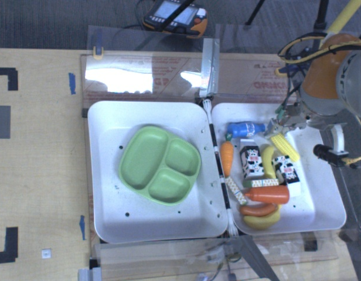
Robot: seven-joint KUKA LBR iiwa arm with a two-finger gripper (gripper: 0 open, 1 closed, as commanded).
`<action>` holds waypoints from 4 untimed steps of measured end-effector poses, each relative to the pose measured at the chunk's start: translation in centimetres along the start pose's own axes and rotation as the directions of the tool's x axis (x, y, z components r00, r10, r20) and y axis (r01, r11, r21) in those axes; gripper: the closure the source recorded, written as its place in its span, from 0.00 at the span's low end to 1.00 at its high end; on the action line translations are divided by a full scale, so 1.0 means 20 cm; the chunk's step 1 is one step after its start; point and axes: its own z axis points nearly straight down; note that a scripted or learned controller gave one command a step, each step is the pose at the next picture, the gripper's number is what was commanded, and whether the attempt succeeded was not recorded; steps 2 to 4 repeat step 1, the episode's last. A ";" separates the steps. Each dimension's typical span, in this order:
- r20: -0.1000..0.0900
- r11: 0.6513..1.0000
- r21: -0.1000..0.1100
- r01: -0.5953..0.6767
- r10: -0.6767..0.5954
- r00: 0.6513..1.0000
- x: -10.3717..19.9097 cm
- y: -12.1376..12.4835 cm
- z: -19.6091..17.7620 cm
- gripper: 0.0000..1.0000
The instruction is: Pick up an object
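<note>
Above the right bin [330, 212], crowded with toy food, the tool [284, 122] hovers near the corn [284, 147]; whether it grips anything I cannot tell.

Green divided plate [160, 165]: matt plastic. White bins [104, 127]: smooth, slightly glossy plastic. Counter [40, 157]: pale matt wood.

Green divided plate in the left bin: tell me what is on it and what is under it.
The green divided plate shows three bare compartments with nothing lying in them. It rests on the floor of the left bin. The patch of bin floor directly beneath it is covered, so anything there cannot be seen.
</note>
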 end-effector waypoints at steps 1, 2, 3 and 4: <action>-0.003 0.995 0.008 -0.103 0.103 0.995 0.36 -0.24 -0.55 1.00; -0.003 0.995 0.008 -0.103 0.103 0.995 0.36 -0.24 -0.55 1.00; -0.003 0.995 0.008 -0.103 0.103 0.995 0.36 -0.24 -0.55 1.00; -0.003 0.995 0.008 -0.103 0.103 0.995 0.36 -0.24 -0.55 1.00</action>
